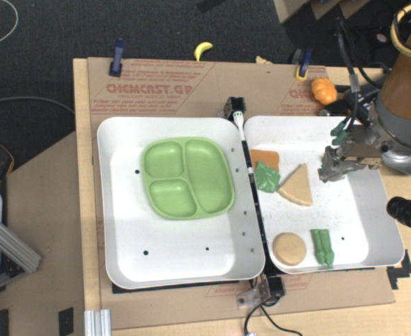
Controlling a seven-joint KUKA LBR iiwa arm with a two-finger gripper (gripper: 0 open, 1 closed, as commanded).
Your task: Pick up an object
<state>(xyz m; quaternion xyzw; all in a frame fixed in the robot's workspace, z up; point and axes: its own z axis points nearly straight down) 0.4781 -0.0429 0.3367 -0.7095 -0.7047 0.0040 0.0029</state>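
My gripper (333, 173) hangs over the right bin (359, 222), near its upper right part, with nothing seen between its fingers. To its left lie a tan wedge (297, 186), a green leafy piece (267, 178) and an orange slab (266, 158). A round tan cookie (289, 248) and a green bean-like strip (322, 246) lie near the bin's front edge. The wedge is a short way left of and below the gripper, apart from it.
The left bin (121, 222) holds a green divided plate (188, 178). An orange toy (323, 90) and a yellow piece (203, 49) lie on the board behind the bins. Blue clamps (117, 57) sit at the board's back edge.
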